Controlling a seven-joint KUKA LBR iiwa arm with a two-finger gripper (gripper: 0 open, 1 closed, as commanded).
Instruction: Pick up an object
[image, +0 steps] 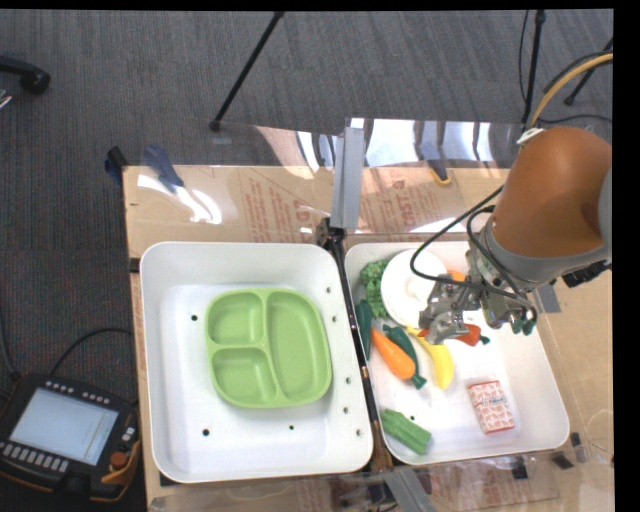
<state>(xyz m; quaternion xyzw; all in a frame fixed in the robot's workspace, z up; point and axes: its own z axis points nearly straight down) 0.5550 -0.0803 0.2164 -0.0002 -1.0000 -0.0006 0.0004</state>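
The grey arm with its orange band reaches from the right, its gripper (452, 322) low in the right bin (545, 415); whether it grips cannot be told. Just beside it lie a banana (439, 364) and carrot (393, 354). A green divided plate (268, 347) sits in the left bin (165, 300).

A handheld control pendant (62, 432) lies on the dark carpet at the lower left of the frame. A tripod leg (245, 68) slants across the upper middle, reaching the floor.
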